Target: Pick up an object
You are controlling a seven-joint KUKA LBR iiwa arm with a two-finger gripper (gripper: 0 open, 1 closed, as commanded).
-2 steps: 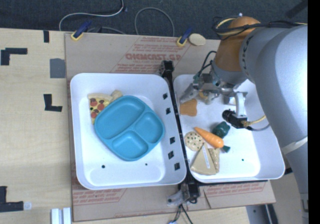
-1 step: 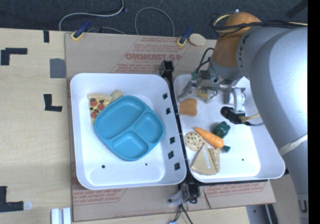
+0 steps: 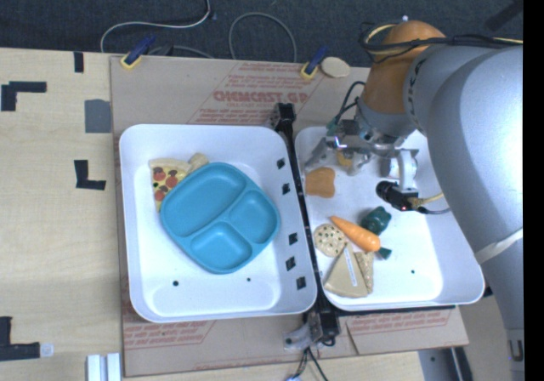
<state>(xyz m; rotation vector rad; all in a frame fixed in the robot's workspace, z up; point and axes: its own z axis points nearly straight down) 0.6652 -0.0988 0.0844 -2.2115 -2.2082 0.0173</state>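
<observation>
Arm: the grey KUKA arm (image 3: pixel 476 124) with its orange band (image 3: pixel 395 65) reaches in from the right and bends down over the far end of the right bin (image 3: pixel 455 281).
Gripper: the gripper (image 3: pixel 336 150) sits low at that bin's far left corner, just above a tan bread-like piece; its metal parts crowd together there, and whether it is wide, narrow or gripping anything cannot be told.
Bread-like piece: the tan piece (image 3: pixel 320 182) lies on the bin floor by the divider, just beside the gripper; contact cannot be judged.
Other toy food, right bin: an orange carrot (image 3: pixel 355 233) lies slantwise mid-bin, a dark green object (image 3: pixel 375 219) just beside it, a round speckled cracker (image 3: pixel 328 240) to its left, and pale wedge-shaped pieces (image 3: pixel 350 273) near the front wall.
Left bin: the left bin (image 3: pixel 140 201) holds a blue divided plate (image 3: pixel 219 216) lying flat, with a pizza slice (image 3: pixel 166 177) partly tucked beneath its far left edge.
Bench: both bins rest on a cardboard sheet (image 3: pixel 246 94) over the wooden bench (image 3: pixel 51 226).
</observation>
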